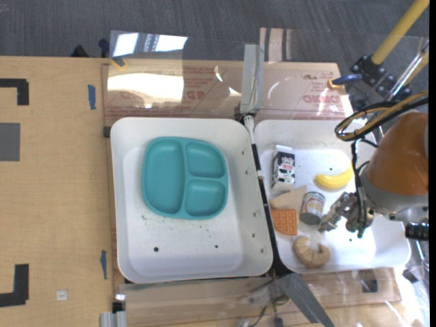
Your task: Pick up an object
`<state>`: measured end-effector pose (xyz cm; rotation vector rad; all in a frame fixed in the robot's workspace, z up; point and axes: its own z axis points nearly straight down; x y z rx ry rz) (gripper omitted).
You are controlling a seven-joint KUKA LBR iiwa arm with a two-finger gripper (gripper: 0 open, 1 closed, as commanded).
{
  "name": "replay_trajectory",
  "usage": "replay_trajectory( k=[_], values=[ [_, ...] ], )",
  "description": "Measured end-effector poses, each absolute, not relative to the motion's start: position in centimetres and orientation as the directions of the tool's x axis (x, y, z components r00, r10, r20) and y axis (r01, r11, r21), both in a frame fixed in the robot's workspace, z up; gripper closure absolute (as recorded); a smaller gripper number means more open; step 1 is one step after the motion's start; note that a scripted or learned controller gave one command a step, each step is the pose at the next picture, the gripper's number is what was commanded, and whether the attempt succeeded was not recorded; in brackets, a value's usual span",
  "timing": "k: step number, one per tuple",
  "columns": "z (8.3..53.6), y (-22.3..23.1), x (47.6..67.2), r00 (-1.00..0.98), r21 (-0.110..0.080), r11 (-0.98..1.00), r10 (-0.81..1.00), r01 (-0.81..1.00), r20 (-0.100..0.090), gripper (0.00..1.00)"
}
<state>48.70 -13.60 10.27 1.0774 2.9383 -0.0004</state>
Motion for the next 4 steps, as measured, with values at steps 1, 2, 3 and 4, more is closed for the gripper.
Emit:
replay_trajectory(
  k=[1, 2, 3, 4],
  values=[
    [21.4, -13.7, 48.2, -0.669, 0.007, 0.669, 0.743, 0.743, -0.01, 1.0],
    [21.1, -16.7, 55.4, -0.915, 0.001, 0.915, 0.403, 0.403, -0.007, 1.0],
    [20.9, -22.4, 57.2, -0.995, -0.002, 0.995, 0.103, 0.103, -0.008, 1.0],
    [35.4, -22.2, 64.0, -0.939, 0.001, 0.939, 0.343, 0.343, -0.018, 1.0]
  ],
)
